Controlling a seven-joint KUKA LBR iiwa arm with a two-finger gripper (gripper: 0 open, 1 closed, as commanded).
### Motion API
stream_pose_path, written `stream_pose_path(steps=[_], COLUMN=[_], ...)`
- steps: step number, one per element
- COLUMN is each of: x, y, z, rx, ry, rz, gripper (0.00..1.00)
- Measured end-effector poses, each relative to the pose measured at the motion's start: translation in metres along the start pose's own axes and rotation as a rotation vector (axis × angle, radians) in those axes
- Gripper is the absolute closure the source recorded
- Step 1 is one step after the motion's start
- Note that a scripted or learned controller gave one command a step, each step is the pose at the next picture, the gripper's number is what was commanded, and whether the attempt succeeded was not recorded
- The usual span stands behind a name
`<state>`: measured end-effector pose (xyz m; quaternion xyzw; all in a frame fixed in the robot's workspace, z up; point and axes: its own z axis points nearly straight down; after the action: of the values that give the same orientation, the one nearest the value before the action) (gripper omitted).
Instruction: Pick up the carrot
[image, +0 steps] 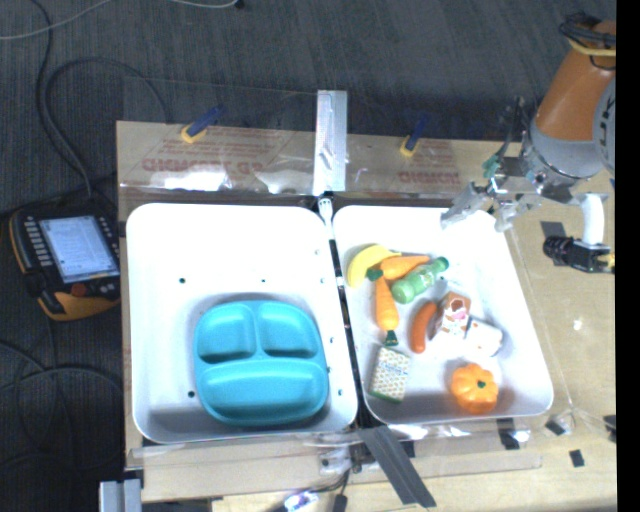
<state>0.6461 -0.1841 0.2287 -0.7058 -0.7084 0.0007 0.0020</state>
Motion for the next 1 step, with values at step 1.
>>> stream_pose_path(steps=[1], x=[0.0695], y=[-0.0271], z=[0.0449], rx=[0.001], ry=[-0.001], rz=[-0.186], gripper=[0.0])
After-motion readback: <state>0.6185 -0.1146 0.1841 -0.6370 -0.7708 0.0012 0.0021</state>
